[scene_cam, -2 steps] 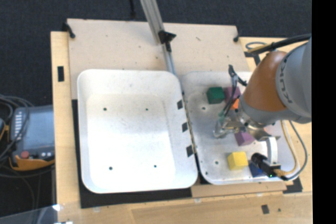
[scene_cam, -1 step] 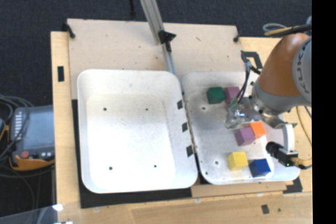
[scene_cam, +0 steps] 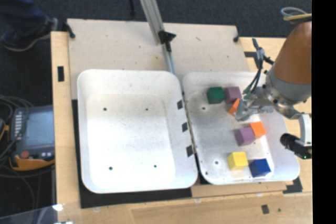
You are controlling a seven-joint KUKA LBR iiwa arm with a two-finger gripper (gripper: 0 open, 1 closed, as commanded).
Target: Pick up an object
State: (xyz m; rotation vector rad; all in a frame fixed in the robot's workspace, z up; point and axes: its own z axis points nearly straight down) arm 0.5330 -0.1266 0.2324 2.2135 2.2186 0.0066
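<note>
Dark floor surrounded a tan bench (scene_cam: pixel 131 44) w/ two shallow white bins side by side. Left bin (scene_cam: pixel 131 81) showed only specks and a few small dots on its floor. Right bin (scene_cam: pixel 210 176) held the blocks. A slanted alu extrusion post (scene_cam: pixel 149 0) ran from the far edge down to the gap between the bins. Grey pendant-type box (scene_cam: pixel 34 131) w/ cables sat on the floor at left.

Arm (scene_cam: pixel 294 60) came in from the right, orange band uppermost, grey wrist below it, reaching down-left over the right bin. Gripper (scene_cam: pixel 242 108) sat low over the bin's middle, just right of a small orange piece (scene_cam: pixel 233 106) that looked tilted. Contact w/ it was too blurry to call, and the wrist body hid the tool itself, so open vs closed: can't tell.

Blocks: green block (scene_cam: pixel 214 95) and purple block (scene_cam: pixel 232 94) touching each other at the far side; second purple block (scene_cam: pixel 244 136) and orange block (scene_cam: pixel 258 129) touching, just near of the gripper; yellow block (scene_cam: pixel 237 160) and blue block (scene_cam: pixel 259 167) side by side at the near edge.

Arm's upper part was cut off at the right. Black fitting (scene_cam: pixel 294 144) near the bin's right rim was hard to identify.
</note>
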